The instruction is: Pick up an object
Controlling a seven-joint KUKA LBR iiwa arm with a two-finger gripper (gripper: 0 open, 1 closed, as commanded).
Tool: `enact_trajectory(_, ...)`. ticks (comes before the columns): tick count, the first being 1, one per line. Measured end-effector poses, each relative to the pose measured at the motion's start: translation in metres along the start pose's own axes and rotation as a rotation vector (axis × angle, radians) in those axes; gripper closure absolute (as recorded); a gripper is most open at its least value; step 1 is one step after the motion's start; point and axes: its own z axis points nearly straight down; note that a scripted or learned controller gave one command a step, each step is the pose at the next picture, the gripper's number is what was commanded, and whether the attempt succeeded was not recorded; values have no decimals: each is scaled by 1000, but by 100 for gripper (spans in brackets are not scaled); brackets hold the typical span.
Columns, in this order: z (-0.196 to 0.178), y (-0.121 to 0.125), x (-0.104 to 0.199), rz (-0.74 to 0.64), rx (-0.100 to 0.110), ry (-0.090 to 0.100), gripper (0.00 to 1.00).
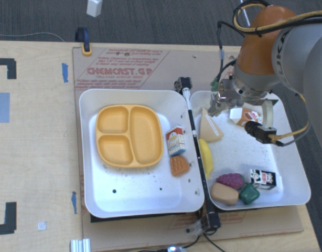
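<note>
Over the right bin's point(294, 190) far end hangs the hand point(224, 103); I cannot tell its state. Just near-left of it lies a cream wedge point(210, 127), beside a banana point(205, 156).

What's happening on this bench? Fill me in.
The grey and orange arm reaches in from the right, with its gripper low over the back of the right bin, near a cheese wedge. The divided yellow plate sits in the left bin.
</note>
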Motion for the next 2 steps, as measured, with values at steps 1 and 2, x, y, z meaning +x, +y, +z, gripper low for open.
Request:
enact_trajectory(1,1,0,-1,0,2,-1,0)
enact_trajectory(2,-20,-32,-79,2,5,-1,0)
